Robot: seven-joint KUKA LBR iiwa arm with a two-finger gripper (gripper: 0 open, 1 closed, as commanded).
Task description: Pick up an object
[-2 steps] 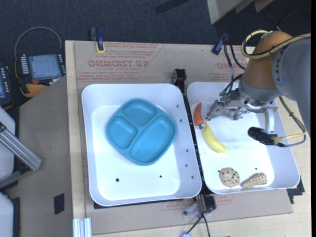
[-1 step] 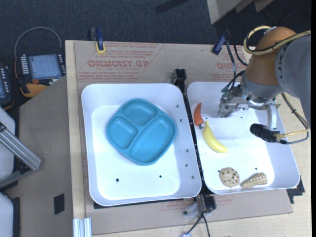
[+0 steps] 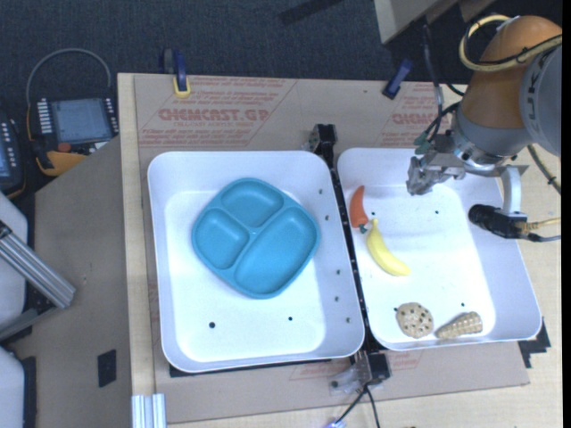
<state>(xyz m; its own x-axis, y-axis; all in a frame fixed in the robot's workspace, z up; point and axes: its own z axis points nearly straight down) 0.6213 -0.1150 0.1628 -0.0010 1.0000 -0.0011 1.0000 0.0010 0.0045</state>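
Two shallow white bins sit side by side on a bench covered with printed cardboard. The left bin holds a blue divided plate with three compartments, lying near the bin's centre and turned at a slant. The right bin holds four small things. An orange carrot lies at about ten o'clock in that bin, close against the wall it shares with the left bin. A yellow banana lies just beside the carrot, at its five o'clock, its upper tip nearly touching the carrot's lower end. A round speckled cookie rests at about seven o'clock in the bin, and a tan ridged cone-shaped piece lies just beside it at its three o'clock, near the front wall. The grey arm with its orange band reaches in from the right, and the gripper hangs over the bin's twelve o'clock area, well apart from the banana and at the carrot's two o'clock. Nothing shows between its fingers; whether the jaws are spread or closed I cannot tell from this angle.
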